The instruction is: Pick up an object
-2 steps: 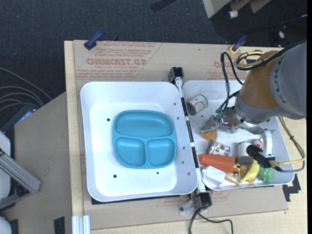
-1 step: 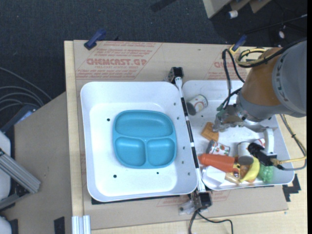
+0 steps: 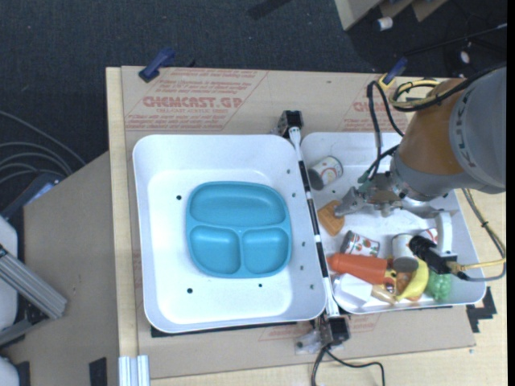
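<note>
showing the right bin (image 3: 354,145) as landmark: the gripper (image 3: 360,202) hangs over its middle, just above an orange piece (image 3: 330,215) near the wall it shares with the left bin (image 3: 161,215), which holds a blue divided plate (image 3: 238,228). whether the fingers are open or grip anything cannot be told. a carrot (image 3: 360,267), banana (image 3: 414,282) and small cup (image 3: 326,169) also lie in the right bin.

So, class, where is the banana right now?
In the camera view, the banana lies in the right bin, near its front right corner, between the carrot on its left and a green item on its right.
</note>
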You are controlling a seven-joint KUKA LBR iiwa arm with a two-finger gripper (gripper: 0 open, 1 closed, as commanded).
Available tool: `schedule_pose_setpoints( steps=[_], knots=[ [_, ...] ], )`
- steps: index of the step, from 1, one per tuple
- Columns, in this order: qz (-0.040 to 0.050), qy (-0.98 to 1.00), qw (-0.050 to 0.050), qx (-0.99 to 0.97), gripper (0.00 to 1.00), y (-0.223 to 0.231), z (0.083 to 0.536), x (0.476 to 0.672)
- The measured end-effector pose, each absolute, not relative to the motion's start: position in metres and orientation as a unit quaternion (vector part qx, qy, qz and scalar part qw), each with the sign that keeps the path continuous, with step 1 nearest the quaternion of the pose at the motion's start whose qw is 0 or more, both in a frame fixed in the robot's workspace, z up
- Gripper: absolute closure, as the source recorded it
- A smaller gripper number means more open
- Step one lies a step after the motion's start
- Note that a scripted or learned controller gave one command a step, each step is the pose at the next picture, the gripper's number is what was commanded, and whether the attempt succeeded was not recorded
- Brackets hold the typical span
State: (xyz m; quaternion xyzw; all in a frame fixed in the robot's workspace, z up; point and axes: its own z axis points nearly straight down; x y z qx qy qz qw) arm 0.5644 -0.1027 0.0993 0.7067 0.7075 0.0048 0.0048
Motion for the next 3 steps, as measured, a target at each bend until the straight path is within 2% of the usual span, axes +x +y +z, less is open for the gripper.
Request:
schedule_pose_setpoints(
  steps=[1,2,3],
  knots=[
    [0.0002,0.708,0.0,0.707,0.0,-0.096,0.088,0.645],
    [0.0006,0.708,-0.002,0.706,1.0,-0.094,0.099,0.645],
    [0.0008,0.708,-0.002,0.706,0.0,-0.094,0.099,0.645]
  ],
)
